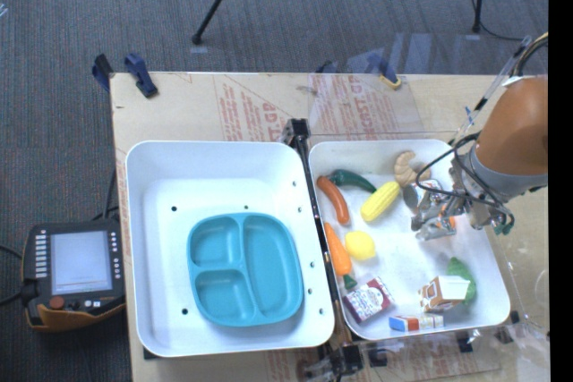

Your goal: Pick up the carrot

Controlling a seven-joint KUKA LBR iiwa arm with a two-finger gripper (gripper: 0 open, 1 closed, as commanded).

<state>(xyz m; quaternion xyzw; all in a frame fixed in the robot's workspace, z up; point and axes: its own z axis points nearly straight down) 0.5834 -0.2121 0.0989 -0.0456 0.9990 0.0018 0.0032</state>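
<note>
A: Bench [224, 103] first — cardboard-covered, with reddish printing across it that I can't read at this size. What sits on it?

B: Two white bins side by side. The left bin [148, 192] holds a blue divided plate [243, 268]. The right bin [497, 282] holds the toy food.

A: And the arm?

B: The arm [519, 134] comes in from three o'clock, its orange band bulging at the frame's right, the grey wrist below it angled down toward nine o'clock. The gripper [434, 219] hangs over the right bin's three o'clock side, above bare white floor. Whether its fingers are spread or pressed together I cannot tell; cables and metal blur together there. Nothing visibly sits between them.

A: Where is the carrot?

B: The carrot [337, 250] lies along the right bin's nine o'clock wall, well apart from the gripper, running from twelve to six o'clock. A lemon [360, 244] is just beside it at three o'clock.

A: The rest, going smaller?

B: A corn cob [380, 199] near the bin's middle, a sausage [335, 198] at ten o'clock, a green pepper [354, 181] just above that, and a tan piece [406, 165] at twelve o'clock. Along six o'clock: a dark red packet [367, 300], a small carton [445, 291] resting against something green, and a little box [414, 323]. Their labels are too small to read.

A: Anything off the bench?

B: A handheld pendant [76, 268] with a pale screen lies on the floor at nine o'clock.
</note>
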